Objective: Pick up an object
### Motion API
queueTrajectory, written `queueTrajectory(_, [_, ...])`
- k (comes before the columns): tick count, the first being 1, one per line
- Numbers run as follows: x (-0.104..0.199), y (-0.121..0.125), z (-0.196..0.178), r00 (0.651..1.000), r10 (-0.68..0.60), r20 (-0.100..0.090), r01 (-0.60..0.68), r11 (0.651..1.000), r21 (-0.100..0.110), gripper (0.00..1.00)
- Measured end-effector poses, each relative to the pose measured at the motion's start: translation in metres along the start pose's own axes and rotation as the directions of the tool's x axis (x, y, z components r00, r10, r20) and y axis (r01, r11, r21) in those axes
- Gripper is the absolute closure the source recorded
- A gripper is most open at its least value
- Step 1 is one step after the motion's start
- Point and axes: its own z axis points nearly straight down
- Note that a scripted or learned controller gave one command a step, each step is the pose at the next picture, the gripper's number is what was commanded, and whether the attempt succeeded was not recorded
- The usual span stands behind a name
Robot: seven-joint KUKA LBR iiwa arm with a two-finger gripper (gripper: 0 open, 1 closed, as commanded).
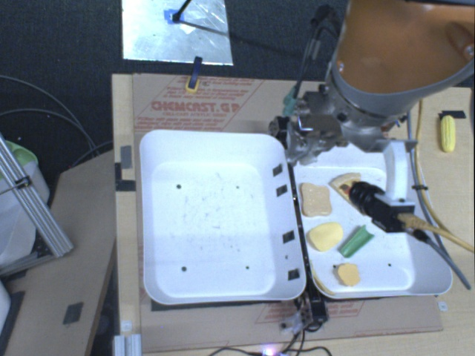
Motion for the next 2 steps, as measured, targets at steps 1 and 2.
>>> queueTrajectory(1, [0.0, 0.001, -0.011, 1.0, -0.003, -0.001, 0.003, 1.0, -0.002, 1.0])
queueTrajectory(2, [0.0, 0.001, -0.022, 1.0, -0.006, -0.003, 0.006, 1.0, -0.005, 1.0])
